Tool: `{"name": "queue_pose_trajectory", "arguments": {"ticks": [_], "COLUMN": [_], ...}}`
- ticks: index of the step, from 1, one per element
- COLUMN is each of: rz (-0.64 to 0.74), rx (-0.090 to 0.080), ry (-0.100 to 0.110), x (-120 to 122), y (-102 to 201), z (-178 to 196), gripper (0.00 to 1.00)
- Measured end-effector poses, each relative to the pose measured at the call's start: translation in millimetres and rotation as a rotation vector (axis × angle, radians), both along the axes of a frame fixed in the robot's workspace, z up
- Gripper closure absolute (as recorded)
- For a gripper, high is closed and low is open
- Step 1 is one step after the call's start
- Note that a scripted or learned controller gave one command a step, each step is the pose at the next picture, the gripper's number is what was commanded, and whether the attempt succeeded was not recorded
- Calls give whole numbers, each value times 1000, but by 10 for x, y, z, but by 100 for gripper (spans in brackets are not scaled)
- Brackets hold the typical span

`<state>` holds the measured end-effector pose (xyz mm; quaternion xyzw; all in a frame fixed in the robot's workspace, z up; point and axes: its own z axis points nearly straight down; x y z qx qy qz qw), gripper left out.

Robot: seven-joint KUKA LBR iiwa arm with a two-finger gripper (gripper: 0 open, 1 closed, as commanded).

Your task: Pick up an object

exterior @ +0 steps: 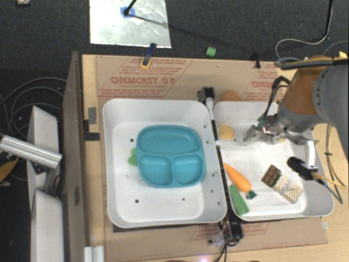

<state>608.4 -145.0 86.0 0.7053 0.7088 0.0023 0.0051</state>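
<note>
Arm [311, 100] bent down over right bin [322, 201]; tool [265, 131] state unclear.

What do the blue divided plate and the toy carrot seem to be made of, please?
Blue three-compartment divided plate: probably moulded plastic, with a smooth, uniform colour and soft sheen. Orange toy carrot with green top: likely plastic too, evenly coloured, though soft foam or rubber cannot be ruled out.

Blue tray [169, 156] in left bin [117, 146], carrot [238, 178] in right bin [319, 203], pincer [264, 132] above it
</note>
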Motion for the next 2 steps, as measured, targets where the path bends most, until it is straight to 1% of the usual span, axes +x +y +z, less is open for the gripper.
{"name": "queue_pose_trajectory", "arguments": {"ticks": [1, 2], "rz": [-5, -1], "rx": [-3, 3], "ry": [-5, 11], "x": [376, 499], "y": [-566, -612], "z": [1148, 449], "gripper": [0, 0]}}
